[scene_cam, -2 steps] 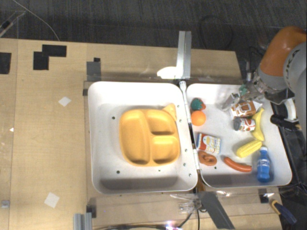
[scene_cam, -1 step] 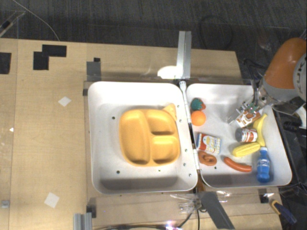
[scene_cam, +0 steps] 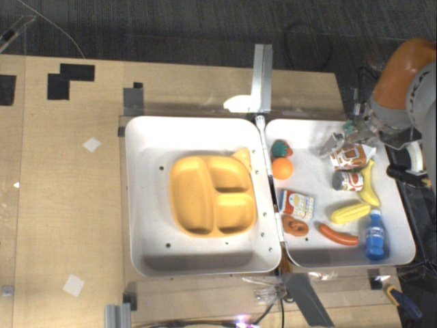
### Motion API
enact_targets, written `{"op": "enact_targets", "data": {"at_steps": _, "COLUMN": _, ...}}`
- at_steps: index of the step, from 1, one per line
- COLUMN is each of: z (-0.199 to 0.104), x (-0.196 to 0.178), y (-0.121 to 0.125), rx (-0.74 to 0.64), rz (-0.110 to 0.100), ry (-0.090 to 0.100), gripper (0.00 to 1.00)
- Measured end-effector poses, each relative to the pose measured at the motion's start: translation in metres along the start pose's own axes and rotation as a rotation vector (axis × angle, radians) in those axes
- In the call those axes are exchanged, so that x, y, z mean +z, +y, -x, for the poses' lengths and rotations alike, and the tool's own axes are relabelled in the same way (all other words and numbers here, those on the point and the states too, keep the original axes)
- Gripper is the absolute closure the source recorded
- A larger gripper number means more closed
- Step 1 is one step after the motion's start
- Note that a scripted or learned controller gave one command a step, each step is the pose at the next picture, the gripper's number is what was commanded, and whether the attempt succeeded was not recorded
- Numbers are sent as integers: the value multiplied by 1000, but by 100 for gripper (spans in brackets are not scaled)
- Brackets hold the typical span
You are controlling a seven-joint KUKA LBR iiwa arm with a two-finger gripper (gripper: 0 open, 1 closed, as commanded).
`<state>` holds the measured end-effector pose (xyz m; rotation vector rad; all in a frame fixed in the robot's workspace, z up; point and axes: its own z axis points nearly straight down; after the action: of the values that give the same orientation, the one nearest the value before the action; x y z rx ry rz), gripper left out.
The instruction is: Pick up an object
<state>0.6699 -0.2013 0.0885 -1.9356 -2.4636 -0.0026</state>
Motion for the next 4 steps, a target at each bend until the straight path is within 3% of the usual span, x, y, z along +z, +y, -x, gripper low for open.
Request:
{"op": "enact_targets", "data": {"at_steps": 1, "z": 1, "x": -15, "y": 5, "rx": -7, "rz": 19, "ry": -15, "gripper": 100}}
{"op": "enact_targets", "data": {"at_steps": 2, "z": -2, "x": -13, "y": 4, "rx": -10, "rz": 12, "ry": -7, "gripper": 0}}
{"op": "enact_targets", "data": {"at_steps": 3, "z": -1, "x": -6, "y": -2, "rx": -36, "rz": 18, "ry": -9, "gripper": 0}}
{"op": "enact_targets", "data": {"at_steps": 4, "z": 8, "x": -4, "y": -5, "rx": -325, "rz": -8, "ry": -6, "gripper": 0}}
